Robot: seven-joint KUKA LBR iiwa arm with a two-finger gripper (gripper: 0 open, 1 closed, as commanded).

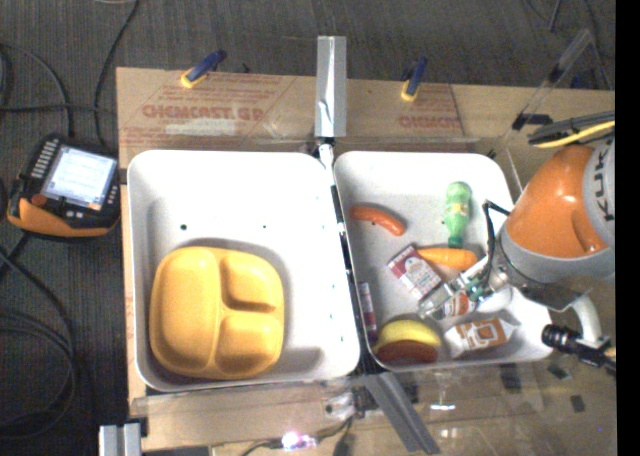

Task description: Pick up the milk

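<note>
We see the milk (478,332), a small white carton with a brown label too blurred to read, lying in the right bin (420,169) near its front right corner, beside an apple (407,340). Our hand (462,289) hangs just above it, close to a carrot (450,257); whether it is open we cannot tell. The arm (565,214) shows "KU", and the cardboard (200,109) on the tabletop bears reversed red lettering.

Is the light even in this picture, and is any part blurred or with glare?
In the camera view, light is soft and fairly even; the yellow divided plastic tray throws a faint shadow on the left white bin. Mild glare lies on the orange band of the arm. The gripper and the small milk carton look slightly blurred; the carton's print is unreadable.
</note>
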